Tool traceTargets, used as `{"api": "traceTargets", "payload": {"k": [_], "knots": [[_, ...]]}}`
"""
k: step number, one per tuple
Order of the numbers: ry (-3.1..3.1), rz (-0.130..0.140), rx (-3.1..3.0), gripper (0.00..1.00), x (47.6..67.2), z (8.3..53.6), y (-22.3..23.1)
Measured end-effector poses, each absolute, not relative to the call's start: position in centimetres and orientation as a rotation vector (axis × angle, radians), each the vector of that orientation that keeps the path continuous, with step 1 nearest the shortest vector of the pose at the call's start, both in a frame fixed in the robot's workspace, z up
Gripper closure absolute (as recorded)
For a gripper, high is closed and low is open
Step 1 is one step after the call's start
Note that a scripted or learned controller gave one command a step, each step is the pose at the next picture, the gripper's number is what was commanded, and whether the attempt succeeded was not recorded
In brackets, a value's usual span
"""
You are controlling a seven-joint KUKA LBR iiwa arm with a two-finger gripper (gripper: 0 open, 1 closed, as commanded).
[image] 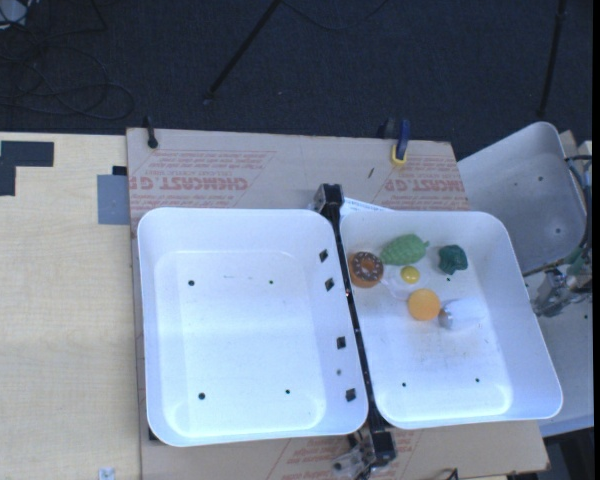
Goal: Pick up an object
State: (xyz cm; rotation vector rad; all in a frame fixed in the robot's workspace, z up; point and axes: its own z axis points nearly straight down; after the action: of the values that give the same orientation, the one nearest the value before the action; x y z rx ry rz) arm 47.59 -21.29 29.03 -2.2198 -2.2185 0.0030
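1. The pale wooden worktop (50, 298) has a brown cardboard sheet (230, 173) over its right half. A blue-and-yellow clamp (400, 146) pins the sheet at the far edge.
2. Two shallow white plastic bins sit side by side on the cardboard. The left-hand white bin (240, 215) is nearer the worktop's middle, and the right-hand white bin (460, 388) is toward its right edge.
3. Everything pickable is bunched in the far half of the right-hand bin. There's a light green leafy lump (405, 247), a brown ring-shaped doughnut toy (366, 268) just inside the divider wall, a dark green knobbly lump (452, 259), an orange ball (423, 304), a little yellow ball (410, 274) and a tiny pale bit (448, 315) right beside the orange ball.
4. I honestly can't tell from this shot if the pincer is spread or pressed together, so I'm not calling anything grabbed.
5. Here's what I reckon could go wrong:
   - The balls look likely to roll off if they get nudged off-centre.
   - The doughnut hugs the wall, so a descent there could clip the rim.
   - The yellow ball sits close between the leafy lump and the orange ball, so a grab there might catch two things or shove the neighbours apart.
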Motion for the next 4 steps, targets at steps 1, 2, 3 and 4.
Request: {"api": "traceTargets", "payload": {"k": [1, 2, 3, 4], "knots": [[-2.217, 0.003, -2.22, 1.0, 47.6, 27.8, -21.3], [-2.217, 0.004, -2.219, 1.0, 47.6, 25.5, -21.2], [-2.225, -0.002, -2.223, 1.0, 47.6, 31.4, -21.4], [-2.221, 0.004, -2.215, 1.0, 48.9, 28.4, -21.3]]}}
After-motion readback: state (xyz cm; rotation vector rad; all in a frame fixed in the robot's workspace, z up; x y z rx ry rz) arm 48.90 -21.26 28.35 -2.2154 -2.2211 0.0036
